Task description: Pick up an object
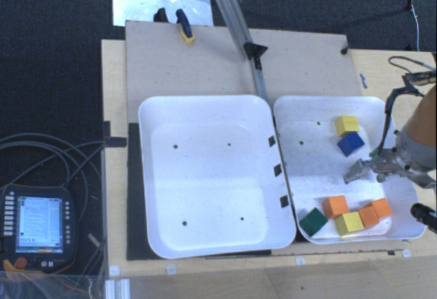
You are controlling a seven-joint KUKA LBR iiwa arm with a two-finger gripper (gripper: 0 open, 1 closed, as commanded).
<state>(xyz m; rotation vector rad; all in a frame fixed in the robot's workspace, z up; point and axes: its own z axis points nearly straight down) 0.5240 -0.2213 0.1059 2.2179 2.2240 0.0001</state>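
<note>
The pincer [360,172] hovers low over the right bin [300,117], just below the blue cube [350,143]; whether it is released or clenched cannot be told. Nothing sits visibly between its tips. 2 orange cubes [335,205] lie near the bin's front edge.

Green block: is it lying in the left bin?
No, the green block lies in the right bin, at its near left corner beside an orange block.
</note>
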